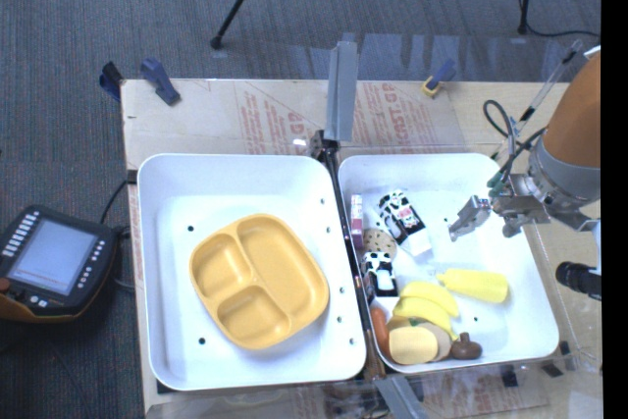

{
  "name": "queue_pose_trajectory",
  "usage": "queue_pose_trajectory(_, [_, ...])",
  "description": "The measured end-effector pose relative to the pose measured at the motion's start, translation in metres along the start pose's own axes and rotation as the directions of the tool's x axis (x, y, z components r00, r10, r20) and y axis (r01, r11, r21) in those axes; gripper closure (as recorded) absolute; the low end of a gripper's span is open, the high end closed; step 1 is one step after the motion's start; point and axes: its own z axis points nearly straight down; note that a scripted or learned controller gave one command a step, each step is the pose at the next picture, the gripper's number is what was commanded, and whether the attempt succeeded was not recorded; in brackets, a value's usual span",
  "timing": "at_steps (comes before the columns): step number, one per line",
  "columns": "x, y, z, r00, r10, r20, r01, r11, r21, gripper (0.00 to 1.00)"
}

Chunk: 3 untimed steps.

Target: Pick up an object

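I see my pincer (488,217) hanging over the right bin (540,309), fingers spread apart with nothing between them. Just below it lies a yellow corn cob (475,286); near it on the left is a black-and-white cow-print carton (403,219). Bananas (428,304) crowd the bin's near edge. The left bin (162,211) carries a yellow divided plate (257,281).
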Motion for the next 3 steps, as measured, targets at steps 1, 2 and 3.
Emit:
queue_pose_trajectory(1, [0.025, 0.069, 0.07, 0.999, -0.048, -0.001, 0.048, 0.999, 0.005, 0.0])
queue_pose_trajectory(2, [0.063, 0.084, 0.139, 1.0, -0.011, 0.001, 0.011, 1.0, 0.001, 0.0])
queue_pose_trajectory(3, [0.062, 0.084, 0.127, 1.0, -0.01, 0.0, 0.01, 1.0, 0.0, 1.0])
